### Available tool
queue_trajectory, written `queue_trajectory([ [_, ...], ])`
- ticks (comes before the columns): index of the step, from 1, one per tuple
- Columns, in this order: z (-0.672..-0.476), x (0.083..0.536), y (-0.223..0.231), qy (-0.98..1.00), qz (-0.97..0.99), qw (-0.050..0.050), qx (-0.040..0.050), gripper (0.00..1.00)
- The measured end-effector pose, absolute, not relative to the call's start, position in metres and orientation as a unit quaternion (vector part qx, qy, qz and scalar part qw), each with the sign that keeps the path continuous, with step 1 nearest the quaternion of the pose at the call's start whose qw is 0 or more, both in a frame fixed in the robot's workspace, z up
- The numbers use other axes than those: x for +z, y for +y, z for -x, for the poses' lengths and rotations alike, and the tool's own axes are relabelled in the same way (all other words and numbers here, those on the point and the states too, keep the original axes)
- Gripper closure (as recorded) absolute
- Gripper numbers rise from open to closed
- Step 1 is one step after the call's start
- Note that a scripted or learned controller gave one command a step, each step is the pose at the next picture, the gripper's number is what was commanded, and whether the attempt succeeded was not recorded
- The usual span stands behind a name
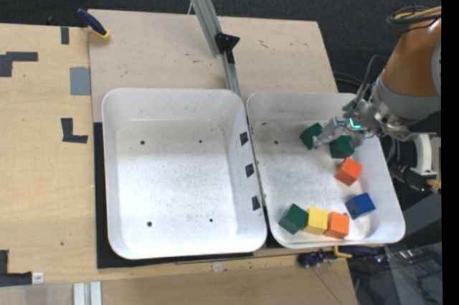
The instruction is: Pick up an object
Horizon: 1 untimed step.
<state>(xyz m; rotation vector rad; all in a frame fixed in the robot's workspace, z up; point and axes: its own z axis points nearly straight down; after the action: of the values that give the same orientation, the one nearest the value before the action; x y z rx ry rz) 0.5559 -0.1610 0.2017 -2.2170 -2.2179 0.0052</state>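
Observation:
My gripper reaches in from the right and sits low over the upper part of the right bin. Two dark green blocks flank it: one just to its left and one just below and to its right, both very close to it. Whether either block is being touched is unclear. An orange cube lies a little below the gripper. A blue cube sits nearer the bin's lower right corner.
Along the right bin's front wall stand a green block, a yellow cube and an orange cube in a row. The left bin adjoins it. A metal pole slants across the bench behind the bins.

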Motion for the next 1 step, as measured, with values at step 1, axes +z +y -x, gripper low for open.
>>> queue_trajectory([
  [1,-0.5570,0.2045,-0.1609,-0.708,0.706,0.001,0.0004,0.00],
])
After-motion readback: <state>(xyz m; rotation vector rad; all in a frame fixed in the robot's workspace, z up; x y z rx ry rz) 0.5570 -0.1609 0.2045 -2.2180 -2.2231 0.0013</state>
